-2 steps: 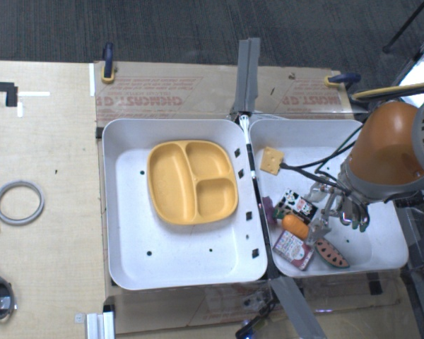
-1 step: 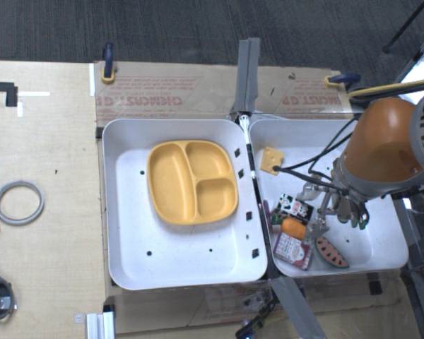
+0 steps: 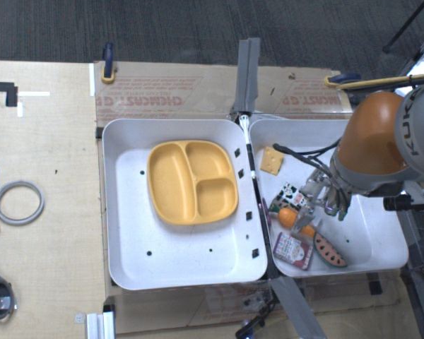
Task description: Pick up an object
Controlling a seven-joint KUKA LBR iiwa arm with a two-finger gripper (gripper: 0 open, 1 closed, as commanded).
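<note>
The grey arm's two-finger gripper (image 3: 307, 214) reaches down into the right white bin (image 3: 381, 256), its tip right over a small orange round object (image 3: 288, 217); whether it grips anything, I cannot tell. Just beside it lies a black-and-white patterned item (image 3: 289, 193). Below the gripper sit a pink printed packet (image 3: 292, 251) and a red watermelon-slice toy (image 3: 329, 251). Above it rests a tan cracker-like square (image 3: 271, 162). Well left, the other white bin (image 3: 127, 246) holds a yellow divided plastic plate (image 3: 193, 182).
</note>
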